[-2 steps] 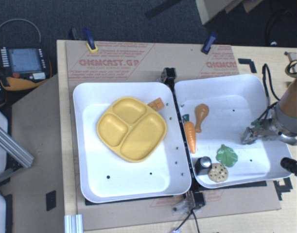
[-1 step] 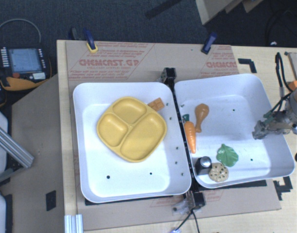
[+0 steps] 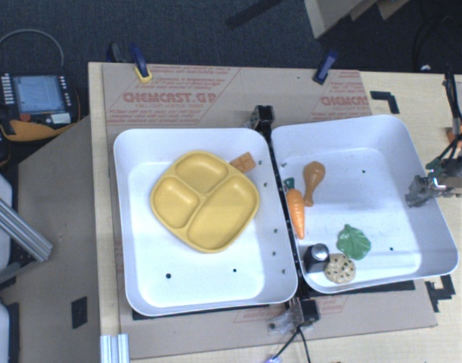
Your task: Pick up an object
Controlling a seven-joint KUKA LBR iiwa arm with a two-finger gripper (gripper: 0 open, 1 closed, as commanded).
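While the gripper hangs at the right bin's right rim, open or closed cannot be told. The carrot, drumstick, leaf and cookie lie loose near the frame's lower centre, probably scattered so any can be taken.

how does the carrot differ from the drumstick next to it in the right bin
The carrot is bright orange with a green top; the drumstick is duller tan-brown. The carrot tapers to a point toward the near edge, while the drumstick has a rounded bulb at its far end. Both lie flat by the right bin's left wall.
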